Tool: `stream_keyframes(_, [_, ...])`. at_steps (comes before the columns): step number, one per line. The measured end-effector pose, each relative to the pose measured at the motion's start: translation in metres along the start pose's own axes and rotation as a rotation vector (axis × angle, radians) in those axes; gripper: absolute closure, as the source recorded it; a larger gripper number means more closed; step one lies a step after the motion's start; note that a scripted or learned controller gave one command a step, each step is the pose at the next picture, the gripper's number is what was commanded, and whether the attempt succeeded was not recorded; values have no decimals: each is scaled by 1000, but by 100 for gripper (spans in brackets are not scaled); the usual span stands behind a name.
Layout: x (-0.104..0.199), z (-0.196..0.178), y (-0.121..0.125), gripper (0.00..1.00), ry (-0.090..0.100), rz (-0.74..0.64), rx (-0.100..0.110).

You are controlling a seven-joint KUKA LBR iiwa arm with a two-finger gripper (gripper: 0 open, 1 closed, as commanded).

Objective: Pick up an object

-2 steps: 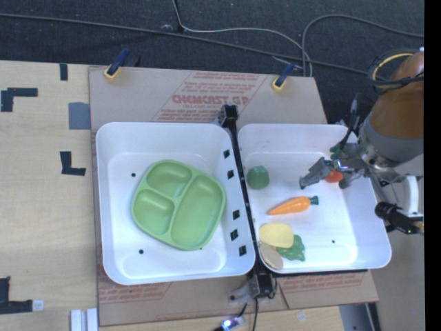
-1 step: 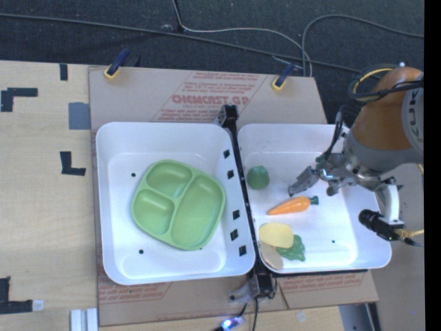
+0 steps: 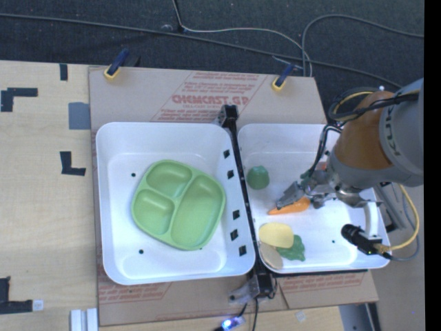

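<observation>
Nearest the camera, along the near wall of the right bin (image 3: 324, 266), lie a pale yellow piece (image 3: 276, 235) and a dark green leafy piece (image 3: 292, 248) touching it, with a small tan rounded thing (image 3: 270, 257) tucked against the rim just beside them. To their right, near that bin's near right corner, the floor is bare white.

A little farther in, my jaws (image 3: 290, 200) hang low over the middle of the right bin, pointing toward the divider. An orange carrot-like piece (image 3: 289, 208) lies right under them, touching or nearly so; I cannot tell whether my jaws are open or closed, nor whether they have anything between them. My grey arm with its orange band (image 3: 362, 143) fills the bin's right side, so room there is tight. Just beyond, a small round green object (image 3: 258, 177) sits near the divider, apart from the carrot piece.

The left bin (image 3: 110, 185) carries a light green sectioned tray (image 3: 179, 203), lying flat and turned at an angle, with white margin all around it.

Both bins rest on a cardboard sheet (image 3: 207, 95) clamped at its far edge by two yellow clips (image 3: 115, 64), on a pale wooden tabletop (image 3: 41, 205). Beyond that is dark carpet (image 3: 83, 12) crossed by cables.
</observation>
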State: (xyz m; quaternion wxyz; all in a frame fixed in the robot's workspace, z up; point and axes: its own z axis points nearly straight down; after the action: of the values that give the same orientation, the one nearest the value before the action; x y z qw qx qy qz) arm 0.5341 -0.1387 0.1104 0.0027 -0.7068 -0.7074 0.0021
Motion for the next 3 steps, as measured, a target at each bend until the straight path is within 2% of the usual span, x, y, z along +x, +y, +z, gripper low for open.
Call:
stream_keyframes(1, [0, 27, 0, 0, -2, -1, -6])
stream_keyframes(2, [0, 15, 1, 100, -4, 0, -9])
stream_keyframes(3, [1, -27, -1, 100, -1, -1, -8])
